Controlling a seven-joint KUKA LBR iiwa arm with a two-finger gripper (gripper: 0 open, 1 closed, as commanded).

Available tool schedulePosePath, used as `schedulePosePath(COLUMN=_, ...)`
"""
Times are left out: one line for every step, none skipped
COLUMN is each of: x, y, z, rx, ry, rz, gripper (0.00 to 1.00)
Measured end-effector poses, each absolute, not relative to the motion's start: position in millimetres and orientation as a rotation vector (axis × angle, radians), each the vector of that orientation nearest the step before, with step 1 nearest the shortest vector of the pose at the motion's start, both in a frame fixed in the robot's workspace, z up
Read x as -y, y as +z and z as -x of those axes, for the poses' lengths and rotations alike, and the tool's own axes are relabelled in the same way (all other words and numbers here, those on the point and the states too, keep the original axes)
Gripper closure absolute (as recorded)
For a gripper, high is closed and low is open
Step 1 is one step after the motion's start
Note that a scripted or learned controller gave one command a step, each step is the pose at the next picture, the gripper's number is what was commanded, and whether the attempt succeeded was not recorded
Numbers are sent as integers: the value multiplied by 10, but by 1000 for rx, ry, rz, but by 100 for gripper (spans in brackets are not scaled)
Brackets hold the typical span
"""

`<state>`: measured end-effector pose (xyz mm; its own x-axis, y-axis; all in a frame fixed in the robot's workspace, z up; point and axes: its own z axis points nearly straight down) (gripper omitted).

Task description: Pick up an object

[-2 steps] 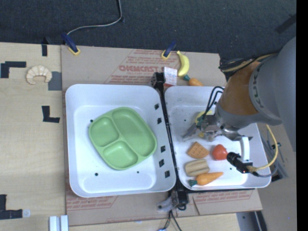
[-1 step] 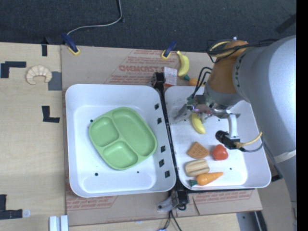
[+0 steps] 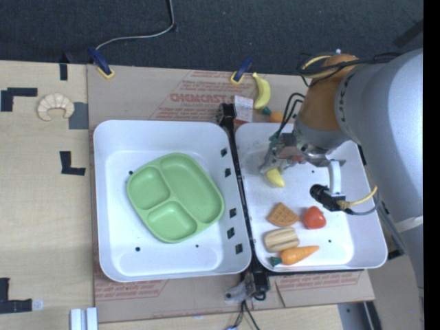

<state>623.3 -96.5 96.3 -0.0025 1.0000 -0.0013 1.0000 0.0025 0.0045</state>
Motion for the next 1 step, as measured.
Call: schedulePosePath(x=304, y=1850, z=-6115, rx=-2225, ry=2, rz=-2218, gripper=100)
